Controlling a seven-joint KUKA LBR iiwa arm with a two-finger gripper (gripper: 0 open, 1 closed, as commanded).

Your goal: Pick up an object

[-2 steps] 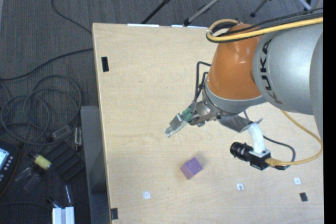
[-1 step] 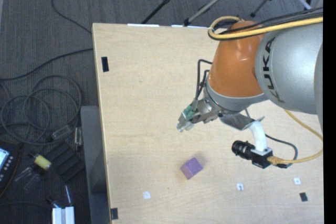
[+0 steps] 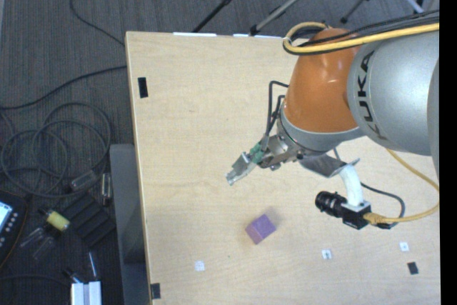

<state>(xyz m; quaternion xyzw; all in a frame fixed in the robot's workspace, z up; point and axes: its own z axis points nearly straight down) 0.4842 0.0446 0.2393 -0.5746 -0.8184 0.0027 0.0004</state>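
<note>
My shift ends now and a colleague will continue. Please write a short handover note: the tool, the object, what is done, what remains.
Tool: low over the wooden board, tip pointing left; open or shut cannot be told. Nothing visible in it.
Object: purple cube lies on the board, below and slightly right of the tool tip, apart from it.
Done: no pick yet; cube not lifted.
Left: bring the tool over the cube, close on it, lift.

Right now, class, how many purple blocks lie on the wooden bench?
1. The purple block lies near the bench's front edge, below and apart from the gripper. The arm covers part of the bench, so others may be hidden.
</note>
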